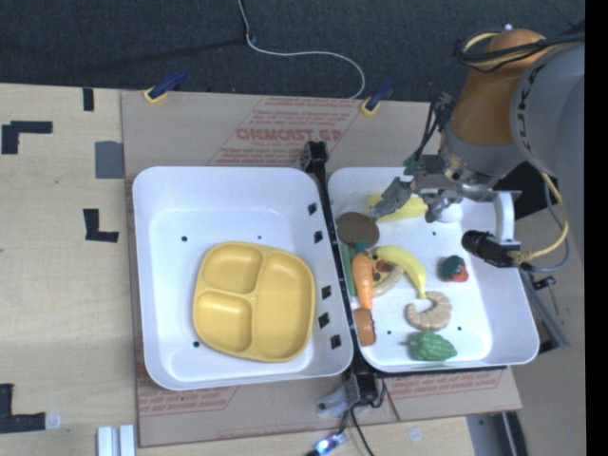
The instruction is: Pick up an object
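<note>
The gripper (418,200) hangs open over a yellow piece (404,207) near the right bin's (503,350) far edge; next, descend and close.

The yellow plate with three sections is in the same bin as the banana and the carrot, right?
Not quite. The camera view shows the yellow plate lying alone in the left bin. The banana and the carrot lie in the right bin, with the other toy food.
</note>
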`<state>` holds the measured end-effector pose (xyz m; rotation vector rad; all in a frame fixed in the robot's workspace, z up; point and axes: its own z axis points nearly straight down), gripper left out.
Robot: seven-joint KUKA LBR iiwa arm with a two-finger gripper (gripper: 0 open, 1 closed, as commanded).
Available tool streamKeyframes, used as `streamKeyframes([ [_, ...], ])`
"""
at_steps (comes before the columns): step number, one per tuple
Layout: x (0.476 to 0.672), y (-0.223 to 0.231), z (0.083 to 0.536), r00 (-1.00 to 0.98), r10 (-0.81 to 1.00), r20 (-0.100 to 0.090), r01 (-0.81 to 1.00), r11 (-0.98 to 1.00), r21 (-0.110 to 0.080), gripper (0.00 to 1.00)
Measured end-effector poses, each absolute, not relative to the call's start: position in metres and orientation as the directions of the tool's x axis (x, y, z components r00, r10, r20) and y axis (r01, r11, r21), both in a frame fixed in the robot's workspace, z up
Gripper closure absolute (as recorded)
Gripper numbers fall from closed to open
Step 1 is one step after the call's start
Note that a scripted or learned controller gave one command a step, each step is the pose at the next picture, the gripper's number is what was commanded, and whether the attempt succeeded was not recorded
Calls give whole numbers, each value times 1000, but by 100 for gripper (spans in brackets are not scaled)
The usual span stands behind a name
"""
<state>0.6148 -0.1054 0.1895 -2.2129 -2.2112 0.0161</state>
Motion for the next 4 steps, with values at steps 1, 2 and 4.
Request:
streamKeyframes([
  [1, 618, -105, 198, -2, 1000, 1, 1000, 2, -2, 0],
  [2, 613, -102, 134, -2, 1000, 0, 1000, 2, -8, 0],
  [4, 613, -101, 94, -3, 1000, -1, 1000, 3, -2, 100],
])
